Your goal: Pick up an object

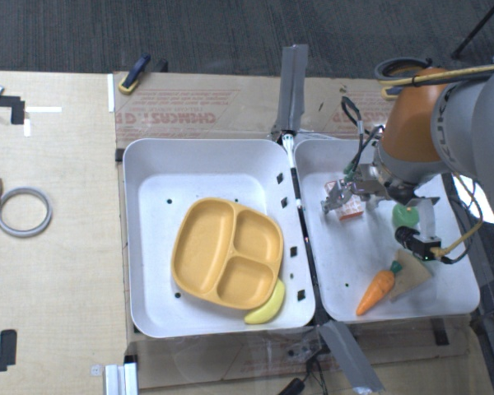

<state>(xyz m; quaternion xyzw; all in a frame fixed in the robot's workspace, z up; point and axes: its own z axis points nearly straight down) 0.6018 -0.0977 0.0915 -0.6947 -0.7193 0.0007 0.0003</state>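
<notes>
Bench, two shallow white bins side by side, seen from above at a slant.

Left bin (144,245): smooth white walls with rounded corners. A yellow divided plate (227,253), three compartments, matte plastic with rounded corners, lies tilted across the middle and toward the near wall. A yellow banana (267,305), curved, lies touching the plate's near right corner, just beside the bin's near right rim. Bare floor lies along the far wall and the left side; little room shows between the plate and the right wall.

Right bin (337,290): same white make. The gripper (343,197) is low in the far left part of this bin, over a small red-and-white packet (351,210) that lies touching or just beneath it; whether the fingers are apart or closed, I cannot tell, and the packet is not seen between them. An orange carrot (375,291) with a green top, tapered and smooth, lies slantwise near the near wall. Beside its green end rests a tan wedge-shaped piece (413,274). A small green object (407,216) sits near the right side, partly behind cables. Open floor lies in the near left part of the bin, between the packet and the carrot.

Arm (461,122): grey with an orange band, entering from the right, covering the bin's far right corner.

Outside the bins: a grey tape ring (21,211) on the tan bench at left, well apart; a blue-and-yellow tool (135,73) at the far edge.
</notes>
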